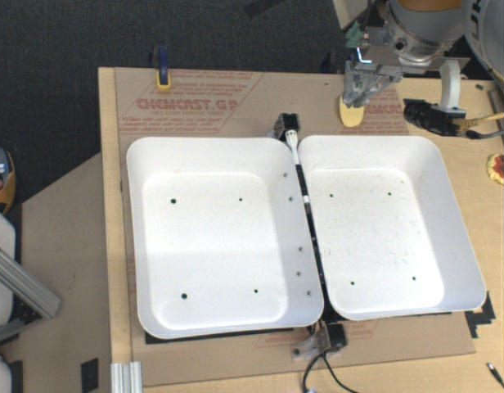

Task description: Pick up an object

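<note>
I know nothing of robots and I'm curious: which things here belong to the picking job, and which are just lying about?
Job: the tool; pale yellow piece at its tip; left bin; right bin.
Lying about: blue-and-yellow clamp; cardboard sheet.

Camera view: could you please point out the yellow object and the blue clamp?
yellow object (351, 115): camera view, its rounded lower end.
blue clamp (162, 57): camera view, its blue upper part.
</note>
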`<state>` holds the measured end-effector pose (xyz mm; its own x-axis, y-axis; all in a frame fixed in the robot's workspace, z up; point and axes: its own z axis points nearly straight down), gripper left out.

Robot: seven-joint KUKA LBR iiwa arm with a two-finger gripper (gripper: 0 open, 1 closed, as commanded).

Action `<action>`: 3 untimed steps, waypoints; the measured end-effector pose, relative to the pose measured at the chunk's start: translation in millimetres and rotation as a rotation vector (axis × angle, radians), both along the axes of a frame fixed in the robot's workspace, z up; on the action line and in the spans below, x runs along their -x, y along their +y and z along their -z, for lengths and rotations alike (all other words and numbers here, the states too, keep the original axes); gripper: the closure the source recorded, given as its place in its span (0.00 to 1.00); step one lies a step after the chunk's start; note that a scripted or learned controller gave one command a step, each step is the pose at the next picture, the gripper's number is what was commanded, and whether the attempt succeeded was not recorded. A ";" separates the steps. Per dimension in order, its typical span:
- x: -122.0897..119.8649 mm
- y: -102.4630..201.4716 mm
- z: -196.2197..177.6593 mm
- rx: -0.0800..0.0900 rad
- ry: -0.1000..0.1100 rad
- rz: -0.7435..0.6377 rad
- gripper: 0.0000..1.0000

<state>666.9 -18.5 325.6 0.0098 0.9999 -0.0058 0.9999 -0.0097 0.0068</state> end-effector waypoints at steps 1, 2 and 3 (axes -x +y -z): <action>2.5 99.4 79.3 -0.010 0.017 -0.018 1.00; 17.0 77.8 26.2 -0.006 0.000 -0.009 1.00; 20.4 190.4 88.6 -0.010 0.015 -0.019 1.00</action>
<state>646.5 171.9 237.0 -0.0097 0.9999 0.0040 0.9999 0.0097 -0.0086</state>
